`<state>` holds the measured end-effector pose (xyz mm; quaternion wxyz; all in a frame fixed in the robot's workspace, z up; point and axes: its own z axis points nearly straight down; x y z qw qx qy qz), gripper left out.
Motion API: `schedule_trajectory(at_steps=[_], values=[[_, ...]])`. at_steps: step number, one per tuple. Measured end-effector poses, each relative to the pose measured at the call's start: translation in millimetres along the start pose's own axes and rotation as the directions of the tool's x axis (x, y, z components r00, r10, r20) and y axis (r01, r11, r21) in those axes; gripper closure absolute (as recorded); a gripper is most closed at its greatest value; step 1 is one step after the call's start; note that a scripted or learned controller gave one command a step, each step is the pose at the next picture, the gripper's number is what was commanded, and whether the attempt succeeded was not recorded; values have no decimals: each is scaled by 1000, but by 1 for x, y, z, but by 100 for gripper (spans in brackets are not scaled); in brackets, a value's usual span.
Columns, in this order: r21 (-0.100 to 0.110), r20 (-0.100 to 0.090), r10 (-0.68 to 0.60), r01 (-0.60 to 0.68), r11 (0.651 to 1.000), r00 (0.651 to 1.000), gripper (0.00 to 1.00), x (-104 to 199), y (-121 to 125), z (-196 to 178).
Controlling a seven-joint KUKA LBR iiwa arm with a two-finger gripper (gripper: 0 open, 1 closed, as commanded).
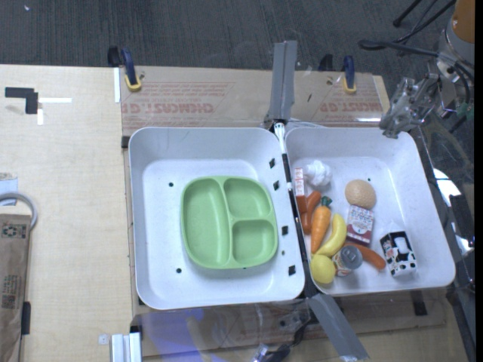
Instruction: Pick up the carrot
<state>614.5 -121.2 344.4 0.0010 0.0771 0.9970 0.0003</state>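
Nearest us the lemon [322, 268] sits at the right bin [423, 277]'s front edge, the carrot [321, 222] just behind it beside the banana [334, 234] — untouched, everything ahead — while our gripper [400, 108] hangs beyond the bin's far corner, and we cannot tell its grip.

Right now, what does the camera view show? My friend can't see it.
The carrot lies in the right bin among toy foods, beside a banana. The robot's hand hangs above that bin's far right corner. The left bin holds a green divided plate.
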Motion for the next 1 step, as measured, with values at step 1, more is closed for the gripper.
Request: schedule_trajectory(at_steps=[1], values=[[2, -1, 349, -349, 937, 937, 100, -10, -37, 13]])
